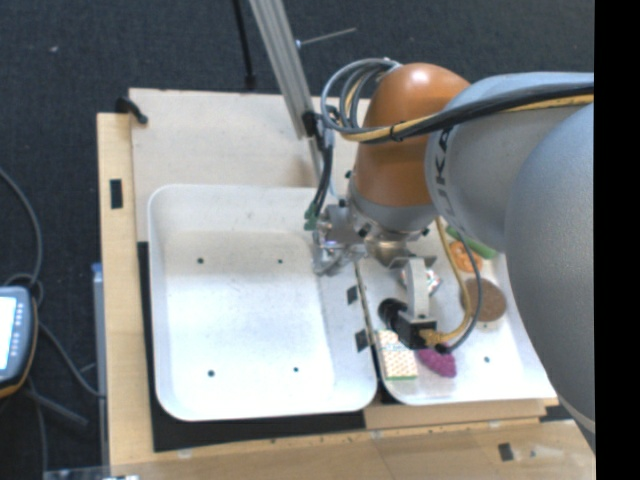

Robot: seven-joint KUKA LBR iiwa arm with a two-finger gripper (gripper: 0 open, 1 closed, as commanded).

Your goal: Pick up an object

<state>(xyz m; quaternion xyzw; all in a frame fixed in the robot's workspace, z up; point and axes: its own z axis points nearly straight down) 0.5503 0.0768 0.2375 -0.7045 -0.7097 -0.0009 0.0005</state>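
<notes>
You cannot tell whether the jaws are apart or together; the wrist hangs low over the right bin (500,376) and the arm (520,178) hides much of them; nothing can be seen clamped between them. Your nearest candidate is the small patterned box (399,360), lying just beside the jaws on the side towards the bin's near rim; touching or almost touching it, on the side away from the left bin (240,308), is a purple lump (438,362). The box looks light and fairly stiff, with flat faces that should not slip; take it across its narrow width, squarely, so the purple lump is not dragged in too. That lump looks soft and rounded, so expect it to squash or roll if pinched off-centre. An orange piece (460,257) and a brown disc (491,306) lie on the arm's side of the jaws, partly hidden; judge them harder to reach cleanly.
</notes>
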